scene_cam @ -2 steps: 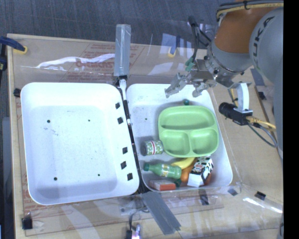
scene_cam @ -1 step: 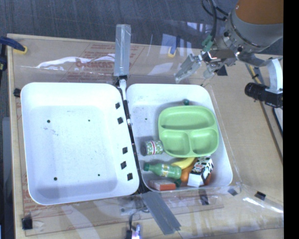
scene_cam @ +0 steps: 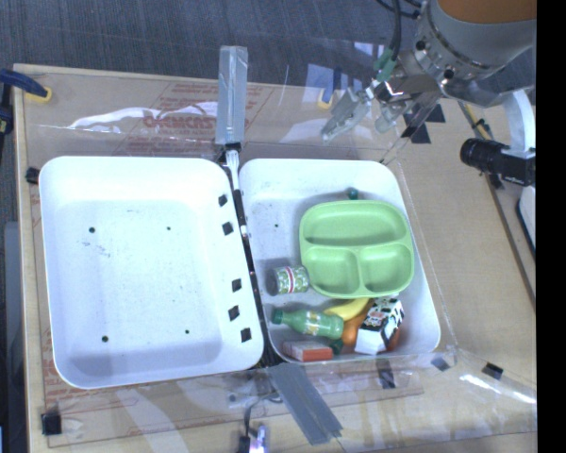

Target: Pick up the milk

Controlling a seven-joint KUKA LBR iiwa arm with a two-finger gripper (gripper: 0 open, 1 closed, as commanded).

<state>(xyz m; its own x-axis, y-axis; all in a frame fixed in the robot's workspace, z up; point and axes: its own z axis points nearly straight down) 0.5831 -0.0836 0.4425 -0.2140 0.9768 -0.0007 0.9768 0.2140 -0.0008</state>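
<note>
1. Camera view: the milk [scene_cam: 381, 326], a small carton with a black-and-white cow pattern, lies in the near right corner of the right bin [scene_cam: 260, 217], tipped on its side.
2. It touches a banana [scene_cam: 347, 310] and an orange piece on its left; a green bottle [scene_cam: 309, 323] lies just beyond those.
3. A green divided plate [scene_cam: 357, 247] sits just behind the milk, filling the bin's middle.
4. The gripper [scene_cam: 366, 113] hangs above the bench beyond the right bin's far rim, well apart from the milk.
5. Its two pale fingers [scene_cam: 343, 115] stand spread apart with nothing between them.
6. The left bin [scene_cam: 132, 281] lies beside the right one, their rims touching.
</note>
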